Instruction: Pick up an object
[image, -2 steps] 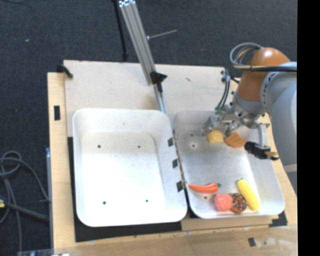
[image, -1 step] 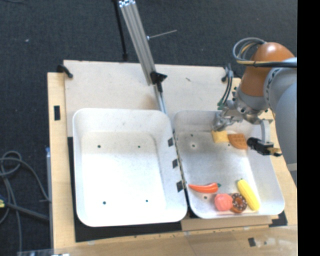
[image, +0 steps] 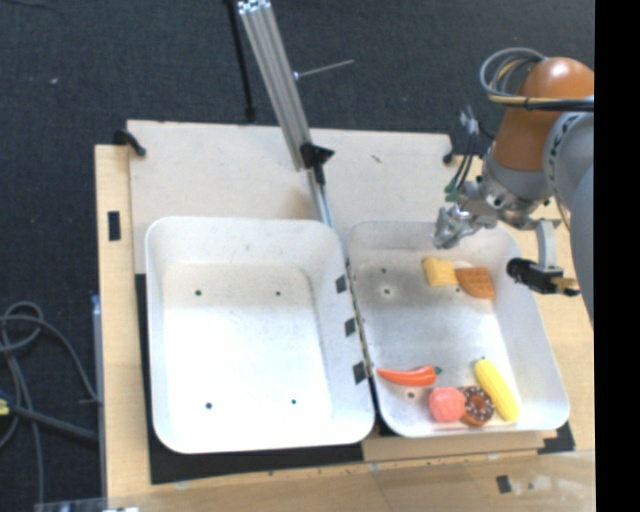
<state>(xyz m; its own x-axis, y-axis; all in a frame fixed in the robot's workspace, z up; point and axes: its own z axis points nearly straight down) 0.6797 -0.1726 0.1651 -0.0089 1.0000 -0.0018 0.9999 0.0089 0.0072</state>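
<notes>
**Pick not started yet, pincer parked over the back of the right bin**

Checking in from my remote station. Nothing's been lifted so far. My pincer (image: 449, 232) hangs above the rear edge of the right-hand shallow white bin (image: 530, 330), just beside the small pale-yellow block (image: 437, 271) and the tan-orange waffle-textured piece (image: 476, 282). Too blurry to call, so I can't tell whether the fingers are apart or together. The descent, the grip and the lift are all left, I reckon.
</notes>
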